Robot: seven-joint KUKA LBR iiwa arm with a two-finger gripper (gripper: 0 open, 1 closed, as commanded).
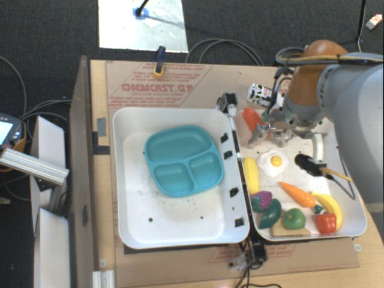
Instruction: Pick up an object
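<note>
toy foods (294, 206) scattered flat, right bin (360, 221)

The left bin (129, 221) holds a teal divided plate (183, 159), sitting a little above its centre. Black clips (230, 155) run down the seam where it meets the right bin (354, 221). Both rest on brown cardboard (162, 86) printed with red lettering, which covers my surface. A yellow-and-blue clamp (159, 62) grips the cardboard's top edge. At upper centre of the frame a silvery sheet (144, 23) lies on dark carpet (42, 23). Cables (222, 47) loop near it.
</note>
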